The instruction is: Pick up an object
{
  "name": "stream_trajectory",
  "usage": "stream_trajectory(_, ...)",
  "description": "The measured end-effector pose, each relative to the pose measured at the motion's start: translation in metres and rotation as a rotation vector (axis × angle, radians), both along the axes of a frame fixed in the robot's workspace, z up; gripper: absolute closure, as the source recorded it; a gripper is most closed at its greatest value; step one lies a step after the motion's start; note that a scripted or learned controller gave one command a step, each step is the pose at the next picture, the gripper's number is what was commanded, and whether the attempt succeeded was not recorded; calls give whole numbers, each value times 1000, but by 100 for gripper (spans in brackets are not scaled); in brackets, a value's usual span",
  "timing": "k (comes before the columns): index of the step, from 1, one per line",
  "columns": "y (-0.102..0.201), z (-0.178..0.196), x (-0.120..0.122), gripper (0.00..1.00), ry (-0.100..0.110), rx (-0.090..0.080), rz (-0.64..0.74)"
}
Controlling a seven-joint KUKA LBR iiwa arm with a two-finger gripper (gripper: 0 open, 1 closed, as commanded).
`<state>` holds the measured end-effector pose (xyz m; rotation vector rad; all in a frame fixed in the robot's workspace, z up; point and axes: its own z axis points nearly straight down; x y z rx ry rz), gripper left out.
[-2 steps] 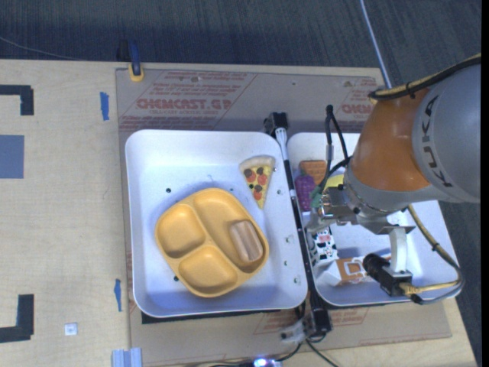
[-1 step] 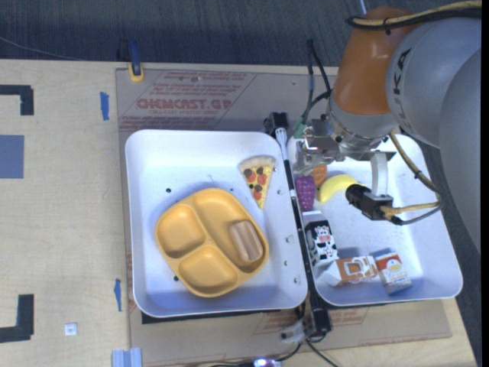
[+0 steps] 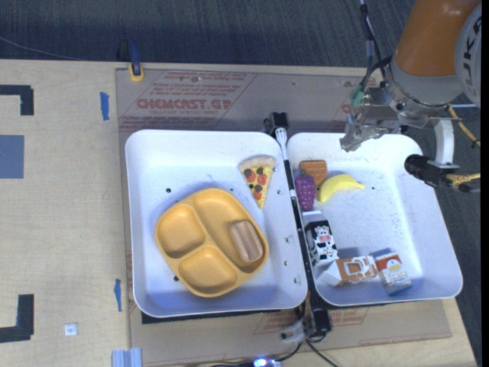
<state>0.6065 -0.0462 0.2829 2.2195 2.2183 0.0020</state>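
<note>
From my remote seat I see the end effector (image 3: 359, 134) hanging over the back rim of the right bin (image 3: 428, 228), touching and carrying nothing; whether it is spread or closed I cannot tell. I judge this the approach step, no pick begun. The banana (image 3: 340, 187) lies in that bin, just forward of the end effector, beside a purple toy (image 3: 306, 190). The next move calls for descending squarely over the banana.

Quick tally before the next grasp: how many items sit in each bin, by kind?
Left bin:
Tray: 1
Hot dog: 1
Pizza slice: 1
Right bin:
Banana: 1
Grapes: 1
Toast: 1
Cartons: 3
Total: 9
</note>
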Motion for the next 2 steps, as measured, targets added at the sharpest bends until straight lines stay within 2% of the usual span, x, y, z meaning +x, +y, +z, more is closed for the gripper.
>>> stream_trajectory(1, -15, -99, -27, 100, 6, 2, 0)
stream_trajectory(2, -54, -56, 38, 100, 1, 1, 1)
